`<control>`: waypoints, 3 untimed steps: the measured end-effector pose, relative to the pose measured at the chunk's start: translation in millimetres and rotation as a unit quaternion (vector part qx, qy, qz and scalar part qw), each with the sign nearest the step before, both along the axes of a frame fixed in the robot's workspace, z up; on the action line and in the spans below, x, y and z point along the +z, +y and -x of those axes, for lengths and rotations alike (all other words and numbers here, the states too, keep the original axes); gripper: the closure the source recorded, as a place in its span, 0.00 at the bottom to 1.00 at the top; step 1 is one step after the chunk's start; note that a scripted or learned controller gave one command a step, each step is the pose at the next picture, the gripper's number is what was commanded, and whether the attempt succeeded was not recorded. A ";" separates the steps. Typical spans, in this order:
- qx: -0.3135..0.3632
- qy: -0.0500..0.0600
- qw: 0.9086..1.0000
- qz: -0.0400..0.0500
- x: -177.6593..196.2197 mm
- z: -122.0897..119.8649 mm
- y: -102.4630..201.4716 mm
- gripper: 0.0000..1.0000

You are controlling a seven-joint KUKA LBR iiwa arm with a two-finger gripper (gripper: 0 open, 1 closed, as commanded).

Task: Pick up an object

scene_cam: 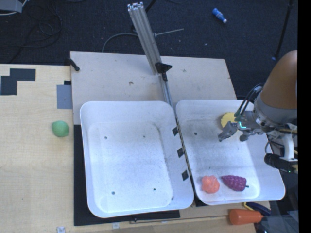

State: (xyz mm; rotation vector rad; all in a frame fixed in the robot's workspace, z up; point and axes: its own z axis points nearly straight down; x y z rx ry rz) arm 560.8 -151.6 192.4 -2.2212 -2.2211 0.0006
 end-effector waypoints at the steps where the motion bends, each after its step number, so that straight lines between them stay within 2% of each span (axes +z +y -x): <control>1: 0.000 0.000 1.000 0.000 0.0 0.0 0.0 0.00; 3: 0.000 0.000 1.000 0.000 -101.5 -8.2 -2.5 0.00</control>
